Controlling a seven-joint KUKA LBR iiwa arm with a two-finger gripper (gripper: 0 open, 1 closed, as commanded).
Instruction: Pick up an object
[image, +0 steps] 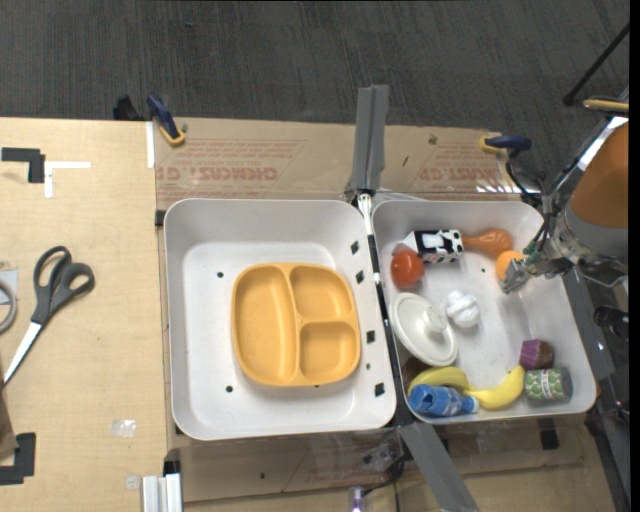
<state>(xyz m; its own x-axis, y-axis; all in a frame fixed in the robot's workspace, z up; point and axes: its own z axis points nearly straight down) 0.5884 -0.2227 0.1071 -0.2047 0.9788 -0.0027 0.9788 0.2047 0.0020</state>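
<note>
The right bin (560, 300) holds several small objects. My gripper (518, 274) hangs over its right side, close beside a small orange ball (508, 262) that it partly hides. Whether they touch I cannot tell. An orange pear-shaped toy (488, 240) and a black-and-white box (438, 245) lie at the back. A red ball (405, 267) sits at the bin's left. In the middle are a white lid (423, 330) and a small white object (462, 308). A banana (485, 388), a blue object (440, 402), a purple piece (536, 352) and a green can (548, 384) lie along the front.
The left bin (190, 300) holds a yellow divided plate (297, 323). Scissors (45, 295) lie on the wooden bench at the far left. The arm's orange band (610, 190) rises at the right edge, with cables beside it. A grey divider bar (368, 150) stands between the bins at the back.
</note>
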